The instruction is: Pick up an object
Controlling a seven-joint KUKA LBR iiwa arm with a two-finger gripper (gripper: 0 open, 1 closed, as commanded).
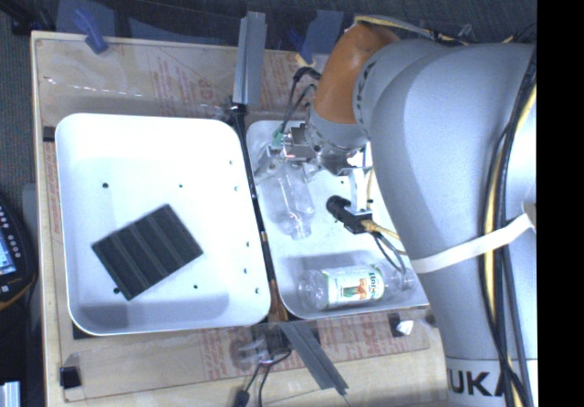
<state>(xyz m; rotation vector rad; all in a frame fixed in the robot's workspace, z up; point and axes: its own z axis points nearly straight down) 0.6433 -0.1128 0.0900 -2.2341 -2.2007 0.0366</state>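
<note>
The big grey arm point(456, 168) comes in from the right and bends down over the right bin point(315, 309). Its orange band point(339, 77) sits near the top, and the wrist points down and to the left. The gripper point(290, 151) hangs low over the top part of that bin, close to the bin's left wall. I cannot tell if its jaws are wide or narrow.

There are 2 clear plastic bottles in the right bin. 1 clear bottle point(290, 200) lies just below the gripper, pointing up and down the bin. I cannot tell if the gripper touches it. The labelled bottle point(351, 287) lies on its side along the bottom edge of the bin, well apart from the gripper.

The left bin point(82, 140) holds 1 dark ridged pad point(146, 250), lying flat and turned at a slant near the lower left. The rest of that bin's floor is bare white. The right bin is crowded, with the arm covering most of its right side.
</note>
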